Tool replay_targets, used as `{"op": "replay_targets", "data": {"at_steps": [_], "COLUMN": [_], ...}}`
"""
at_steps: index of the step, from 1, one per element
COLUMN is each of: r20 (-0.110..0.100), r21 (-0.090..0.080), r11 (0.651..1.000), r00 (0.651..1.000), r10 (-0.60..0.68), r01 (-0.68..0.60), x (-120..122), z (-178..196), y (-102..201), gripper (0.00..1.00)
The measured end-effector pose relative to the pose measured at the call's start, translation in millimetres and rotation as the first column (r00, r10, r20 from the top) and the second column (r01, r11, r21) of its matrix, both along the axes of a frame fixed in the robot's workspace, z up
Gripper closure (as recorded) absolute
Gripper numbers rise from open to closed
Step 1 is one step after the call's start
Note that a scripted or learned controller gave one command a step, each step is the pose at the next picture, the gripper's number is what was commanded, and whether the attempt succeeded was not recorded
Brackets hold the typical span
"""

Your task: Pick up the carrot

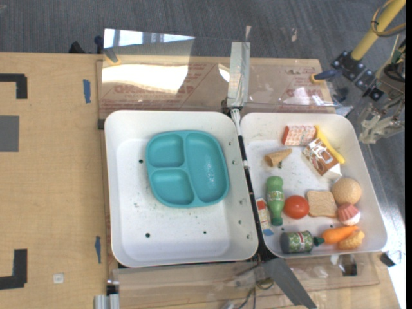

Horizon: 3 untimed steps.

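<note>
The carrot (336, 234) is seen ungrasped at the right bin's (370, 172) near right corner, between a dark bottle (300, 241) and a yellowish piece (352, 239). The hand's (380, 118) state cannot be told. An approach is judged outstanding; a descent onto the carrot is needed.

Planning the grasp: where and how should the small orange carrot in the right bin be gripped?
Grip the small orange carrot across its narrow middle, coming straight down from above. It lies flat, long axis roughly left-right, crowded by the dark green bottle and a yellow-orange toy near the white bin's wall, so side approaches look blocked.
</note>
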<state>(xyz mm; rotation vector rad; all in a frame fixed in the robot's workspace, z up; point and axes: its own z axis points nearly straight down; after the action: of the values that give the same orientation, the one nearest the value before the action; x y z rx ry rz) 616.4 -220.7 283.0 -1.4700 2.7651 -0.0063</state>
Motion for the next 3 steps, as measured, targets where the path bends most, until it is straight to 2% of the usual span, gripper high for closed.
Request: {"op": "replay_targets", "data": {"at_steps": [1, 2, 3], "r20": [-0.011, -0.001, -0.01], "r21": [0.002, -0.001, 0.001], "r11": [1.0, 0.988, 0.982], "r00": [1.0, 0.988, 0.982], "r10": [0.004, 0.152, 0.187], "r01": [-0.004, -0.152, -0.187], "x": [-93, -5, -92], "z": [-55, -4, -66], "y": [-3, 17, -3], "gripper": [1.0, 1.0, 1.0]}}
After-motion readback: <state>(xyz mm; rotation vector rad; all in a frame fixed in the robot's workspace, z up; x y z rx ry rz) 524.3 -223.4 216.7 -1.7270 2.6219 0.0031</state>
